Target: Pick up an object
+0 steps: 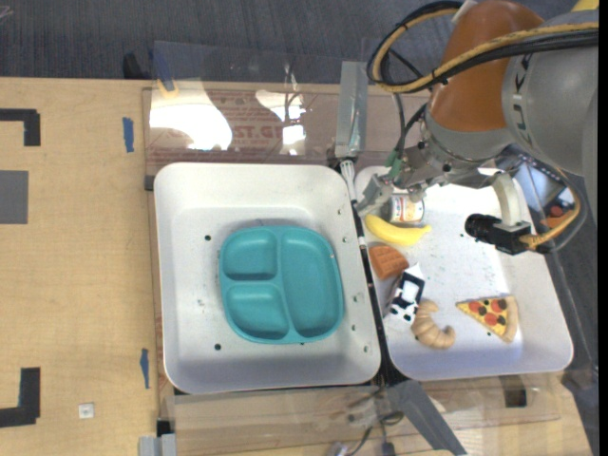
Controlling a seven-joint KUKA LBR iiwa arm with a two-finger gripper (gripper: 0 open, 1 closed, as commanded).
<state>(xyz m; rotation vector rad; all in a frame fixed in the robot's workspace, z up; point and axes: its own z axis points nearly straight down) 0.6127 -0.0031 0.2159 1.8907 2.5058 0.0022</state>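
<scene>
A teal plate (282, 283) with three compartments lay flat in the middle of the left bin (180, 255). That bin stood edge to edge with the right bin (475, 264) on a tan bench (76, 283). Behind the bins lay what looked like a clear sheet (237, 126), bright with glare. Blue tape (128, 133) and black corner marks (23, 126) showed on the bench's left part.

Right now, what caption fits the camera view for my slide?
Arm reaches over the right bin above a banana; teal tray sits in the left bin.
</scene>
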